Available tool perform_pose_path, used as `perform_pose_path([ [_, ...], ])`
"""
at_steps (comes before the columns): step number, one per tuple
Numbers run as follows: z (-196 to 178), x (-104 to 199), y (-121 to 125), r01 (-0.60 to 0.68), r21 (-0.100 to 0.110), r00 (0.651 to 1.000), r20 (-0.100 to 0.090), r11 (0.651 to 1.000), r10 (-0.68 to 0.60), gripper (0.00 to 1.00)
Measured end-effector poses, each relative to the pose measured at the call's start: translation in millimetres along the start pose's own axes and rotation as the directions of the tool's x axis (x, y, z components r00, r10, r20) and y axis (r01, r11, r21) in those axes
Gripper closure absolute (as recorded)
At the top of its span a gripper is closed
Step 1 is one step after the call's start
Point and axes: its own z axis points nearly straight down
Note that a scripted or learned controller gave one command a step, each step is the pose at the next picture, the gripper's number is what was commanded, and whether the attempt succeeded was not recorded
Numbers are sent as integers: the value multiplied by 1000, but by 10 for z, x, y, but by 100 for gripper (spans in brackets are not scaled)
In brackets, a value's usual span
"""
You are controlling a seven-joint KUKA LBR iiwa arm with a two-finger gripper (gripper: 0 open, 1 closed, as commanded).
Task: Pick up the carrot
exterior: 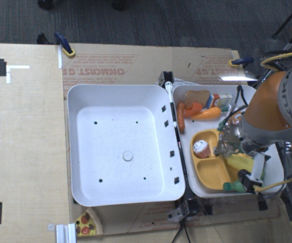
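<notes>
The right bin's (192, 184) three o'clock side is covered by the arm (272, 110). The gripper's fingertips cannot be made out. The yellow tray (213, 172) is partly hidden.

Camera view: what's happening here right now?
The KUKA arm reaches in from the right over the right bin, its gripper low above the yellow divided tray. The carrot lies untouched at the bin's far end, beside other toy food. The left bin sits alongside.
</notes>
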Motion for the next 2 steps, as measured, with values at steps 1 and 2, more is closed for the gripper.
perform_pose_path([
  [1,51,166,17,100,-18,995,15,995,-100,100],
  [2,67,377,663,17,-12,1000,14,1000,-16,100],
])
